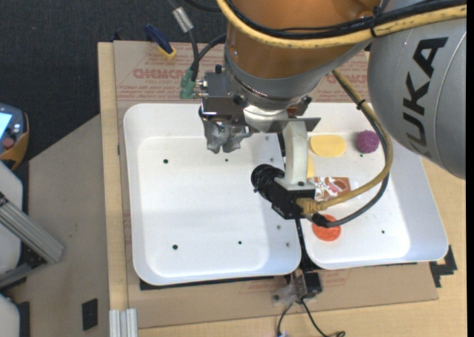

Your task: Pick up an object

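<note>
Tan board forms the tabletop (215, 306), and two shallow white plastic bins sit on it side by side, their inner rims touching. Nearer the camera than the gripper (224, 138) and to its right in the view, a small round orange-red disc (328, 232) lies in the right bin (392, 224), close to the wall it shares with the left bin. A little farther back, also right of the gripper, is a small crinkled red-and-white packet (333, 185). About level with the gripper and off to its right lie a flat pale-yellow oval piece (328, 145) and, just beyond that, a knobbly purple ball (366, 141); the two are near each other but apart. The gripper itself hangs over the far right part of the left bin (192, 217), whose floor shows a few small dark dots. I cannot tell whether the gripper is spread or pressed together, and nothing is visibly in it. Behind the gripper the tabletop bears red printed lettering (152, 74), and beyond its edge lies dark speckled floor (52, 39).
</note>
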`<move>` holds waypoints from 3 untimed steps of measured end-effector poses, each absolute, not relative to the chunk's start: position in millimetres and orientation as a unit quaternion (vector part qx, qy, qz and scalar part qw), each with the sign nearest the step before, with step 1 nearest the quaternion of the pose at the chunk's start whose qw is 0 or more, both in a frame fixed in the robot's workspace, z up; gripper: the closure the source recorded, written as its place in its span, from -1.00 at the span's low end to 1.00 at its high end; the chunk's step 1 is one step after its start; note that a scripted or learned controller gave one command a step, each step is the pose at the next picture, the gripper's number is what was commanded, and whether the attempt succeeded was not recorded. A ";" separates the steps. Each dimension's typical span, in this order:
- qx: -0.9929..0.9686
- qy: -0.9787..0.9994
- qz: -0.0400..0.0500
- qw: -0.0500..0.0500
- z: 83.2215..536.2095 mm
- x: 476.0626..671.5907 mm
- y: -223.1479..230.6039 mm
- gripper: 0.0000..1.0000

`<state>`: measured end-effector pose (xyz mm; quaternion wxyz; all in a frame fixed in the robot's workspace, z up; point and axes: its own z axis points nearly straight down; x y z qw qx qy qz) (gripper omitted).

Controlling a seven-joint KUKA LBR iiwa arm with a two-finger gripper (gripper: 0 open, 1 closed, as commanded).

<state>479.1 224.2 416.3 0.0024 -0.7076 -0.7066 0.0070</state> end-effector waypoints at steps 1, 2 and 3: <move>-0.707 -0.708 -0.008 -0.003 542.8 479.3 224.3 1.00; -0.708 -0.706 0.006 0.002 427.6 502.6 224.0 1.00; -0.706 -0.708 -0.006 -0.002 526.0 478.3 224.7 1.00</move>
